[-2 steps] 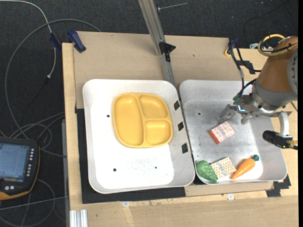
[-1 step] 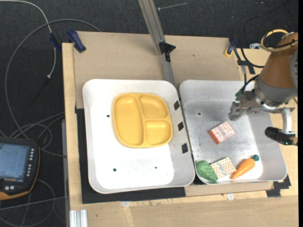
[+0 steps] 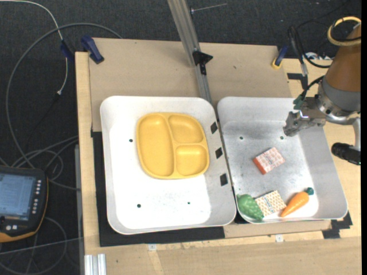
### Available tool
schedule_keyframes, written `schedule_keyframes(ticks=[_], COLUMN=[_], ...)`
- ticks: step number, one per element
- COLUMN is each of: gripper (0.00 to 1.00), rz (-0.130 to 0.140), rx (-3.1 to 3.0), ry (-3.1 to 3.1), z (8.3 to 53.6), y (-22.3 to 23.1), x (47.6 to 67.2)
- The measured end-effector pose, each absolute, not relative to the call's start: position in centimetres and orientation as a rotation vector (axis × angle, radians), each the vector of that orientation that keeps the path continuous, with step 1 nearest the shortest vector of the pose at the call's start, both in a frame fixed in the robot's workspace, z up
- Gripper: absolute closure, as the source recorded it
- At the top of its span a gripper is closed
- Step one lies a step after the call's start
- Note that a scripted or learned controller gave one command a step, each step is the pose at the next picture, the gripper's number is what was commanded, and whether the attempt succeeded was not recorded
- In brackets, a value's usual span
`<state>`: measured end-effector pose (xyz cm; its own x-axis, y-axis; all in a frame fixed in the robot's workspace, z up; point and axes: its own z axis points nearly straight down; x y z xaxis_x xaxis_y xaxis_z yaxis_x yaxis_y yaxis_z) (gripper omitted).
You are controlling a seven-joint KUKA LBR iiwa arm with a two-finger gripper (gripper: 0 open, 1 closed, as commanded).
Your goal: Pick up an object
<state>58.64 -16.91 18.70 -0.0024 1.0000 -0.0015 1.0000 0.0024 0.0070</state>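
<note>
1. The arm [image 3: 344,73] reaches in from the right, with its gripper [image 3: 293,124] over the far part of the right bin [image 3: 321,171]
2. Whether the gripper is open or closed cannot be told from this slant; nothing can be seen in it
3. Below the gripper and apart from it, an orange box [image 3: 269,160] lies tilted near the middle of the right bin
4. At the near edge of that bin three things lie in a row: a green toy [image 3: 249,206] in the left corner, a patterned box [image 3: 270,202] touching it, and a carrot [image 3: 296,202] just beside the box, on its right
5. The left bin [image 3: 120,171] holds a yellow tray [image 3: 171,144] with three compartments, in its far half
6. The two bins sit side by side on the bench [image 3: 143,67], and a metal rail [image 3: 184,22] runs down to the gap between them
7. A handheld screen [image 3: 20,200] lies on the floor to the left, among cables
</note>
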Motion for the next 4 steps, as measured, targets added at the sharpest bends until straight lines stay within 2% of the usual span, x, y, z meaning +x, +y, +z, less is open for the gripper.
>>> schedule_keyframes(ticks=[1,2,3,4], gripper=[1.00,1.00,1.00,1.00], rz=[0.004,0.000,0.003,0.004], rx=[2.217,2.219,2.217,2.216], ry=[2.220,2.230,2.232,2.231], z=[20.9,20.5,22.0,22.7], y=[-16.9,-12.2,-6.8,-2.1], x=[58.8,57.8,57.0,56.9])
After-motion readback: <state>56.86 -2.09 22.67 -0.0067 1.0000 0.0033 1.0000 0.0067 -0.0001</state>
